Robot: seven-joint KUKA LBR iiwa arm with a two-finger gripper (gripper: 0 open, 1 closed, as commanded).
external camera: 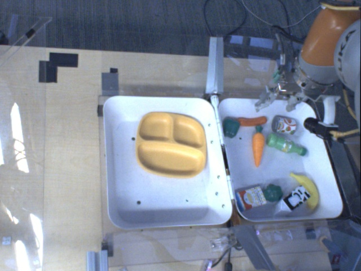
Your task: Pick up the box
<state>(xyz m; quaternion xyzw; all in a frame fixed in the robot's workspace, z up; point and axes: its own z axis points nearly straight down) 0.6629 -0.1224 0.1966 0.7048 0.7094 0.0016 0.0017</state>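
— While the arm hung over the right bin's (333,208) far edge, where was the box (252,197)?
— By that bin's near edge. The gripper (280,97) had its fingers spread, holding nothing.

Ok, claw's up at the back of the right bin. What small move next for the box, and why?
Probably bring the claw toward the near edge of the right bin. It hangs open above the bin's far rim with nothing between its fingers, while the box lies at the near left corner, touching a green ball. Line up above the box before descending.
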